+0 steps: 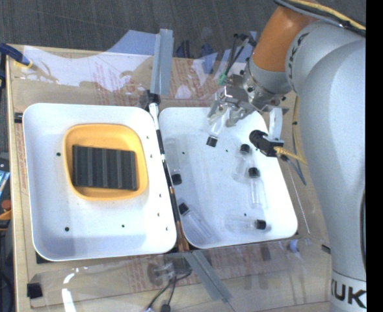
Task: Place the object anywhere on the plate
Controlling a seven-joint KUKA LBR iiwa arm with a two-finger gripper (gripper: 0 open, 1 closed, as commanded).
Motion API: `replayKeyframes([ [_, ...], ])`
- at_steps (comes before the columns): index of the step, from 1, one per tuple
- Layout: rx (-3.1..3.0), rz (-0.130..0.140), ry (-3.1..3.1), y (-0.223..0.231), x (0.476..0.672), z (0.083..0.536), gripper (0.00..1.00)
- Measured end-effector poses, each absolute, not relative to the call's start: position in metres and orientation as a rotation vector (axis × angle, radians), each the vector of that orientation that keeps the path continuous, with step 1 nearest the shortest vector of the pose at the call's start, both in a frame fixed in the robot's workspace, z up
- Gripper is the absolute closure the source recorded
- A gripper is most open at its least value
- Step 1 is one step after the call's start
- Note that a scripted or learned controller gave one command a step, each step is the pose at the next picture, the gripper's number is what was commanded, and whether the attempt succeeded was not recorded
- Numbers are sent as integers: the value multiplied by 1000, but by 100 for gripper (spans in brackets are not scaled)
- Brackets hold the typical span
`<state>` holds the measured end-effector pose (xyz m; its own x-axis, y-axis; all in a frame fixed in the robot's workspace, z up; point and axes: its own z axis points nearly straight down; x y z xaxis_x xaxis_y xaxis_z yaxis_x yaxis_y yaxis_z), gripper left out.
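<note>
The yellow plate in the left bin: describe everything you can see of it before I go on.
The yellow plate is a rounded rectangle with a raised, smooth rim that looks like plastic. Its sunken middle holds a dark panel with lengthwise ridges. It lies flat, slightly turned, in the upper middle of the left bin, resting on the white floor and apart from the walls. Nothing else rests on it. The gripper is over the right bin, away from it.

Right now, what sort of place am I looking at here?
Probably a robotics lab test bench: a KUKA arm with its claw over two white bins, one bearing a yellow plate, the other scattered clear vials.
</note>
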<state>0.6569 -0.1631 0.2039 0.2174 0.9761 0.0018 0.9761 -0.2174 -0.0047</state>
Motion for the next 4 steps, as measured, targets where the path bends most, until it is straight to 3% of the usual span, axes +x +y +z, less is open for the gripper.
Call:
replayKeyframes([
  [1, -2378, 5, -2045, -137, 641, 186, 100],
  [2, -2300, 4, -2134, -89, 620, 217, 100],
  [4, -1714, 5, -2626, -56, 620, 191, 100],
])
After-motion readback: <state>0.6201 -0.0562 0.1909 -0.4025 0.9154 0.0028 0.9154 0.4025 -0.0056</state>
